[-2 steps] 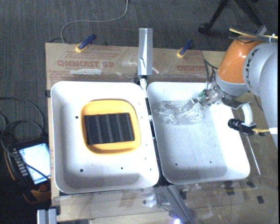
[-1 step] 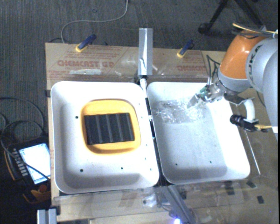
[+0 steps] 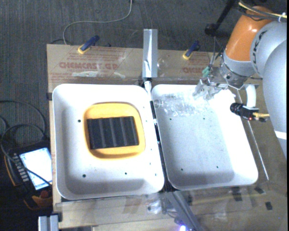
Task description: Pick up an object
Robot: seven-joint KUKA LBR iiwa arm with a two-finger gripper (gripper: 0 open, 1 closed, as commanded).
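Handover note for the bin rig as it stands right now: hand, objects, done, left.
Hand: over the far right corner of the right white bin, something clear and crinkly at its tip; whether the fingers are open or shut cannot be made out.
Objects: the yellow rectangular tray with a dark ribbed insert lies flat in the middle of the left white bin. A crumpled piece of clear plastic lies at the far edge of the right bin, reaching toward the hand.
Done: no confirmed grasp.
Left: secure an object and lift it.
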